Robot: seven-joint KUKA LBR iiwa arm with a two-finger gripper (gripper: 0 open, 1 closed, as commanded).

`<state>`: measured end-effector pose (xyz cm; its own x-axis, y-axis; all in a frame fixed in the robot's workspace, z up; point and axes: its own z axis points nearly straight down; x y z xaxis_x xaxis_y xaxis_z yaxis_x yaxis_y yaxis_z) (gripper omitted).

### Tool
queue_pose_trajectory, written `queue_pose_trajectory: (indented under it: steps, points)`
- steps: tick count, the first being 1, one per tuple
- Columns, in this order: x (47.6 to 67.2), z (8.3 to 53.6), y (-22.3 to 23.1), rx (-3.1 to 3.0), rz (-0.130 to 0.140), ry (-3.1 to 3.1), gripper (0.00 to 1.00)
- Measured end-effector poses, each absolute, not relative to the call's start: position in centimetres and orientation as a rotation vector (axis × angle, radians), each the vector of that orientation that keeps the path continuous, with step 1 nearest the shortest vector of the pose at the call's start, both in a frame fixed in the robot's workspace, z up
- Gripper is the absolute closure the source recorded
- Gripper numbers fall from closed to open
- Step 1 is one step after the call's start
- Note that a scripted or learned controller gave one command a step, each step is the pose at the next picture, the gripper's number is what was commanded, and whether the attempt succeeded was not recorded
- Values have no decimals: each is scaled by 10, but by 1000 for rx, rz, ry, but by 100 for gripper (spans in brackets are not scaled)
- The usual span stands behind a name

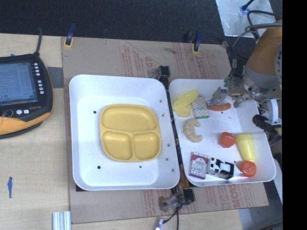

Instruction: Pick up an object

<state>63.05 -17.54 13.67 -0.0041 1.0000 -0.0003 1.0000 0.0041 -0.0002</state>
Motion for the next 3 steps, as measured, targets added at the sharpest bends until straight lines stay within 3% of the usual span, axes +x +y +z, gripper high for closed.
queue_pose_trajectory:
  steps: [1, 2, 3]
  points:
    - [660, 99, -184, 2205, 7, 2220, 0]
    - [611, 97, -132, 2211, 4, 2223, 0]
    - [547, 96, -165, 2212, 3, 2224, 0]
